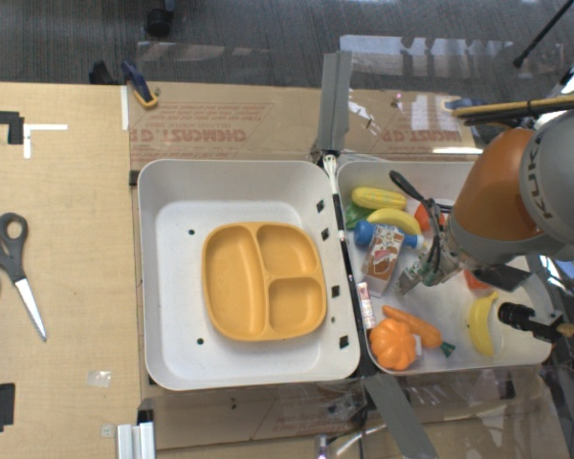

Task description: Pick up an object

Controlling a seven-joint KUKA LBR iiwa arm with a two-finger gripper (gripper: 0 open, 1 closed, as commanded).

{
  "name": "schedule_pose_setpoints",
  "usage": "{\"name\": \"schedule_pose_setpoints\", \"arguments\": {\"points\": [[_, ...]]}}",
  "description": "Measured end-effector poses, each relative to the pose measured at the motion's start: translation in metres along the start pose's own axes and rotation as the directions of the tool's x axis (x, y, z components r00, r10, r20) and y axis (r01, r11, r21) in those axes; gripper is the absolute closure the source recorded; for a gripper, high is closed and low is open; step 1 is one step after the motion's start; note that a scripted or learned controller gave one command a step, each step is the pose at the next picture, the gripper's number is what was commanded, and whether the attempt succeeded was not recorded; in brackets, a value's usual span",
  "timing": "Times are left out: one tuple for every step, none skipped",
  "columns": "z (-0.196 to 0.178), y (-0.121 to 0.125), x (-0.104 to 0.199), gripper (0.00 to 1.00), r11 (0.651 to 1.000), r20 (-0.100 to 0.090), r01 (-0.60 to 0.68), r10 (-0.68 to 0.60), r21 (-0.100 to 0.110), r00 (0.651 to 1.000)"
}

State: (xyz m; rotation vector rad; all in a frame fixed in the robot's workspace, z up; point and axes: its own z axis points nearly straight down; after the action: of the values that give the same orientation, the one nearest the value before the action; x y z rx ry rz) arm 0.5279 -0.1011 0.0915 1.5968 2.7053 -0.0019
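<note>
Objects for picking sit in the right-hand shallow white plastic bin (pixel 517 350), so take that bin as your landmark and read across from the far left. Well to the left of it, on the bare bench, you have a pair of grey-handled steel scissors (pixel 17 268). Just beside its left wall stands the second white bin (pixel 163 285), carrying a yellow three-compartment plastic tray (pixel 265 280).

Inside the landmark bin, near its left wall, you see a red-and-white printed carton (pixel 386 252) with a yellow toy banana (pixel 395 220) touching its upper end. Toward the bin's near edge lie an orange toy pumpkin (pixel 394 344) and an orange toy carrot (pixel 416 324). A second yellow toy banana (pixel 481 323) rests near the bin's right side.

The two-finger gripper (pixel 424 274) hangs low over the bin floor just right of the carton. You can make out nothing gripped in it, and whether it stands wide or narrow I cannot tell you at this angle.

My reading: you are at the descent-and-grasp step, nothing secured. Next, close on one item, likely the carton, then lift straight up.
</note>
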Motion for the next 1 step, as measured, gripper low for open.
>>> {"name": "schedule_pose_setpoints", "arguments": {"points": [[-0.0012, 0.0642, -0.0334, 1.0, 0.956, 0.001, -0.295, 0.295, -0.001, 0.956]]}}
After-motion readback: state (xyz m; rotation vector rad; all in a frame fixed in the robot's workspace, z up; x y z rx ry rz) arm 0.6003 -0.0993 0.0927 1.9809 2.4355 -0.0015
